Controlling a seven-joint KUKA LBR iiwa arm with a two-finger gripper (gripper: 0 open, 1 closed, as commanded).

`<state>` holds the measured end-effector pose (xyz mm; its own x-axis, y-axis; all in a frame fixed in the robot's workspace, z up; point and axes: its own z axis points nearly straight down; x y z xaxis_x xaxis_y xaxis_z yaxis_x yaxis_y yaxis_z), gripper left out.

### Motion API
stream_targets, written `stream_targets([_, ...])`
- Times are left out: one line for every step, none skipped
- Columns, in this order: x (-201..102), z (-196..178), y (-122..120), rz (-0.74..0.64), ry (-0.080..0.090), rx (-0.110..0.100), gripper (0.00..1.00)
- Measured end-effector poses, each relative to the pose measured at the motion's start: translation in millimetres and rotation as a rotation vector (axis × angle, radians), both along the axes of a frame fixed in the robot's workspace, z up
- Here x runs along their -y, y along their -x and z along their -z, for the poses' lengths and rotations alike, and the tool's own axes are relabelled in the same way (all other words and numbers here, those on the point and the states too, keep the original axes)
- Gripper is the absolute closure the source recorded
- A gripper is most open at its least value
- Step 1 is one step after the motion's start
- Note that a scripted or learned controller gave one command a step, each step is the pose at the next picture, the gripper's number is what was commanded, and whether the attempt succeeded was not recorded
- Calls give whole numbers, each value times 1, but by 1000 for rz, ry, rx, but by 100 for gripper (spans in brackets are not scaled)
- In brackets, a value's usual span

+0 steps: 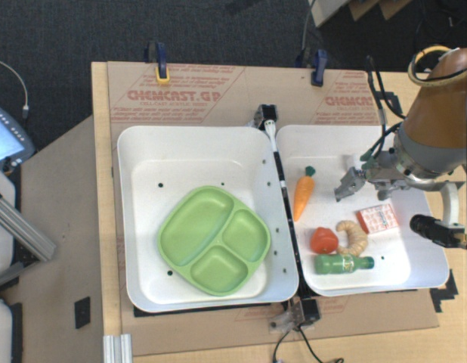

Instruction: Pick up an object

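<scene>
A green divided plate [214, 239] is seen in the left bin [135, 203]. In the right bin [324, 138], a carrot [303, 193] is laid by the divider, with a tomato [323, 240], a green bottle [343, 263], a tan curved piece [356, 235] and a red-and-white packet [378, 218] grouped near. The gripper [353, 184] is held above the bin, nothing gripped; its state cannot be told.
</scene>
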<state>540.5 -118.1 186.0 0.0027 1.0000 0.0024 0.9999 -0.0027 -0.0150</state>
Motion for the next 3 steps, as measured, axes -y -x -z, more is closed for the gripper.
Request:
stream_targets([0, -7, -3, -3, 2, 14, 0])
stream_targets([0, 36, 0, -2, 1, 9, 0])
stream_targets([-8, 87, 8, -2, 0, 7, 0])
